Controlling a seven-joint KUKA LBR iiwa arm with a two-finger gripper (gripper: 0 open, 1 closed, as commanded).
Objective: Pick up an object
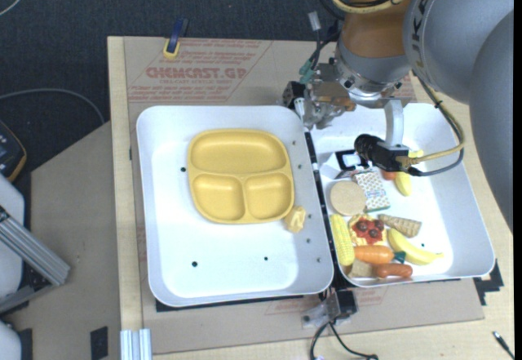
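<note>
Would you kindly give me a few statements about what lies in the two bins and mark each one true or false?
1. The yellow divided tray lies in the left bin. True.
2. The banana lies in the left bin. False: it is in the right bin, among the other toy food.
3. The yellow divided tray holds a carrot. False: its compartments hold no food; the carrot is in the right bin.
4. The corn cob lies near the right bin's left wall. True.

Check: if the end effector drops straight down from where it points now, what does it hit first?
Likely the rim where the two bins meet, at the top of the right bin. The end effector hangs over that edge, apart from the toy food pile. Depth is unclear from this slant.
</note>
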